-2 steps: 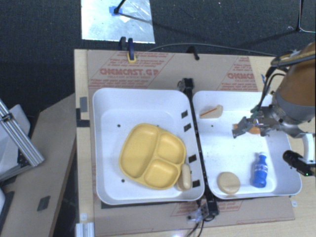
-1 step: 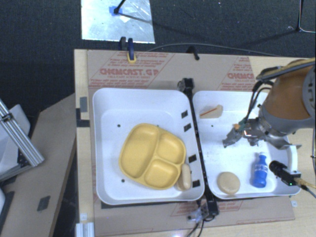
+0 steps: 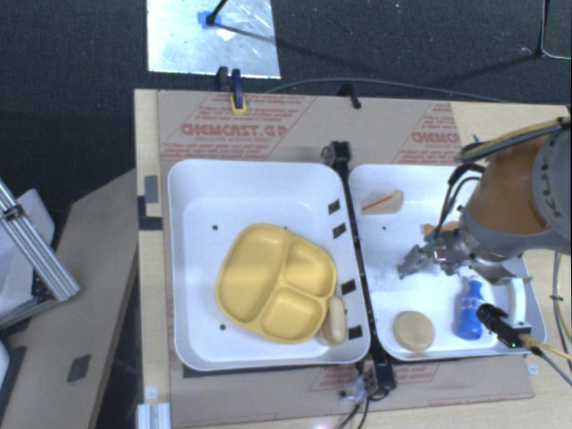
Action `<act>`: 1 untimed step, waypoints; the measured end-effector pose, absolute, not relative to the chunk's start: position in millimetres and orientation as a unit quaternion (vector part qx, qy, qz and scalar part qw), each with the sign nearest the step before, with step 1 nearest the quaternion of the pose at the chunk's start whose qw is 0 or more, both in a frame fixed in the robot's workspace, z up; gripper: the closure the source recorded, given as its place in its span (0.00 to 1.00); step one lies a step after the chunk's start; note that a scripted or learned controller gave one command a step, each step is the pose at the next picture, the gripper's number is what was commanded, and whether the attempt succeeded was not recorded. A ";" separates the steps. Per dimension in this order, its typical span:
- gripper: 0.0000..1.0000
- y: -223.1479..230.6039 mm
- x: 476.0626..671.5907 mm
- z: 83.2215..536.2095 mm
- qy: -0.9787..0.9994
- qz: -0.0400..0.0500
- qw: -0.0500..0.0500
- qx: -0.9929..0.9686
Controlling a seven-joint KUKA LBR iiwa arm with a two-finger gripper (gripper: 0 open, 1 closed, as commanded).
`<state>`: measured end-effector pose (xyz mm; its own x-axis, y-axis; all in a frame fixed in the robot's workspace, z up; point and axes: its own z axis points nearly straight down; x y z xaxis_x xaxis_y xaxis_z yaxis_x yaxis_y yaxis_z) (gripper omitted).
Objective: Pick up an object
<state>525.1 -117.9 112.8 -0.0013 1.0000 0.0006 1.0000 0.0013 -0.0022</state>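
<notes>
The right bin (image 3: 393, 231) holds a tan wedge-shaped piece (image 3: 382, 203) near its back left, a round beige puck (image 3: 414, 330) at its front, and a blue bottle with a white top (image 3: 469, 307) at its front right. My gripper (image 3: 420, 259) hangs low over the middle of this bin, left of the bottle and above the puck. Nothing is visible between its fingers, and the arm's grey and orange body covers the bin's right side. In the left bin lies a yellow divided tray (image 3: 275, 281) with a small beige piece (image 3: 333, 320) against its front right corner.
A black divider with clips (image 3: 350, 239) runs between the two bins. The bins sit on a cardboard sheet (image 3: 268, 128) on the bench. A black part of the arm (image 3: 502, 322) juts over the right bin's front right corner. A metal frame (image 3: 36, 248) stands at far left.
</notes>
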 end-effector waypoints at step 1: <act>0.00 -117.5 525.5 83.3 -0.708 0.000 0.001 -0.707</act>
